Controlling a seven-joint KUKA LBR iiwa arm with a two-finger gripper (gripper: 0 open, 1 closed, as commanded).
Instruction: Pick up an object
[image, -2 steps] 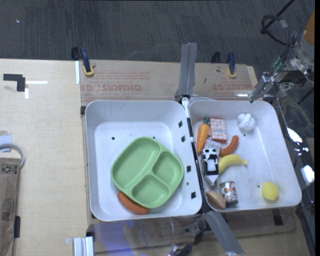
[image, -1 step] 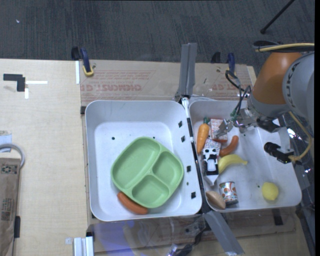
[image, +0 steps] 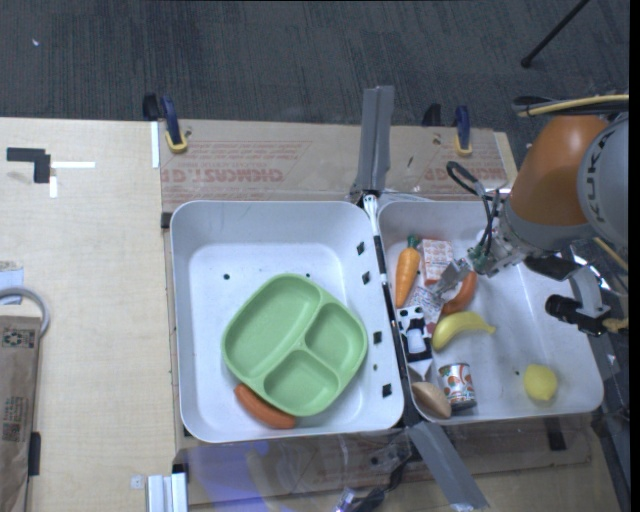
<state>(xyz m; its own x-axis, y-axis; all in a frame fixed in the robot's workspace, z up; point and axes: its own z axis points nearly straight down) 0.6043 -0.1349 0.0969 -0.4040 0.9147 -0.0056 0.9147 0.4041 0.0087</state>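
Sausage (image: 461, 290), orange-red, toward the far side of the right bin (image: 580, 395), long axis slanting from far-right down to near-left, beside the banana (image: 462, 326). Approach step by the look of it: gripper (image: 468, 270) just over its upper end, fingers' spread impossible to tell. Next: straddle across the axis, clamp, lift.

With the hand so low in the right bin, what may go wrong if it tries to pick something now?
1. The hand sits among crowded items: the carrot, the small packet and the banana. It may pinch two things or push one aside.
2. The banana is curved and smooth, so it might slip out.
3. These items lie near the right bin's left wall, leaving little room for the hand.
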